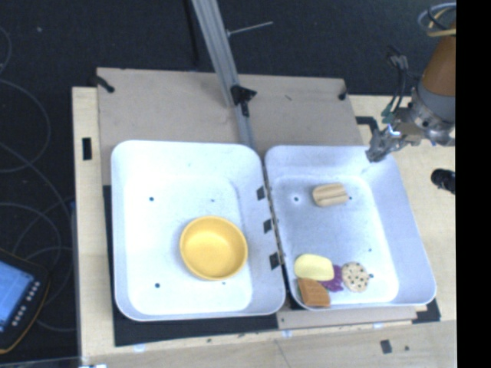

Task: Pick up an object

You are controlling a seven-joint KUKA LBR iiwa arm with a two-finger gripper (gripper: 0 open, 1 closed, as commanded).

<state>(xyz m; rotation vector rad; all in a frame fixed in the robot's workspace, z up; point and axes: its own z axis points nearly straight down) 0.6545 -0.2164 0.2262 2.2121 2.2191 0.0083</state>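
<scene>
A tan bread-like roll (330,195) lies in the upper middle of the right bin (399,228). Near that bin's front edge sit a pale yellow lemon-shaped piece (314,267), a brown wedge (314,293), a purple piece (336,284) and a speckled cookie (355,276), all crowded together. A yellow bowl (213,247) stands in the left bin (153,175). My gripper (378,149) hangs at the right bin's upper right corner, well apart from the roll, with nothing visible in it.
A grey metal pole (219,52) slants down from the top to the seam between the bins. The arm's orange band (439,67) is at the right edge. A blue-screened device (14,294) lies on the floor at lower left.
</scene>
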